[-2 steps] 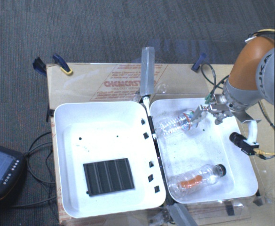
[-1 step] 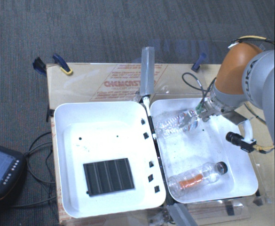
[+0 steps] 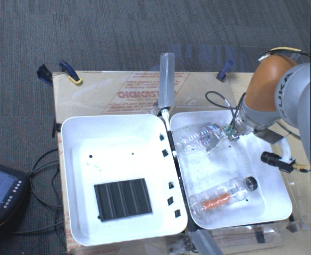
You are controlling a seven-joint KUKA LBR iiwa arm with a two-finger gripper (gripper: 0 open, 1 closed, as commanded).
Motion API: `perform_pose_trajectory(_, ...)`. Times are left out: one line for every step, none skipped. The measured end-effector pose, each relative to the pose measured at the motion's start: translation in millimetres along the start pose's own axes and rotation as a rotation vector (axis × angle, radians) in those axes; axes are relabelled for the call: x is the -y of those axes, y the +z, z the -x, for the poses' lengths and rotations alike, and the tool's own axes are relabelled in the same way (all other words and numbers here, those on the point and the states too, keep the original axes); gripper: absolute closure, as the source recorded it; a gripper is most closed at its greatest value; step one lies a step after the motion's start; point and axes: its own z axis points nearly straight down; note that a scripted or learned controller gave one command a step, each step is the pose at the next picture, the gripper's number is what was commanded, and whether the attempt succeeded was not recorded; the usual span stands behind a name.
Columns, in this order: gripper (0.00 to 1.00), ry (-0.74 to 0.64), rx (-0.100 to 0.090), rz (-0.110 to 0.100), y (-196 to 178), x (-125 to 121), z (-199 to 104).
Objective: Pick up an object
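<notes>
Two clear plastic bottles lie in the right bin (image 3: 275, 195). One crumpled bottle (image 3: 193, 139) rests in the bin's upper left part. The other bottle (image 3: 221, 195), with a black cap and something orange inside, lies near the front. My gripper (image 3: 223, 134) reaches down from the right, right at the crumpled bottle's right end. I cannot make out whether it touches the bottle. A black ribbed rectangular pad (image 3: 123, 198) lies flat in the left bin (image 3: 78, 142).
The grey arm with its orange band (image 3: 267, 89) hangs over the right bin's upper right corner, with a black cable fitting (image 3: 275, 161) beside it. A grey divider post (image 3: 167, 84) stands behind the two bins. Clamps (image 3: 70, 73) hold the board at the back.
</notes>
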Motion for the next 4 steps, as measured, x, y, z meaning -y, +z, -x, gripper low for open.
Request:
perform_pose_trajectory(0.00, 0.004, 0.019, -0.001, -1.1, -1.7, -6.9)
perform_pose_trajectory(0.00, 0.006, 0.019, -0.001, -1.3, -1.4, -8.2)
perform_pose_trajectory(0.00, 0.032, 0.024, -0.003, -1.1, -2.7, -11.1)
perform_pose_trajectory(0.00, 0.031, 0.010, -0.002, 0.2, -1.5, -6.7)
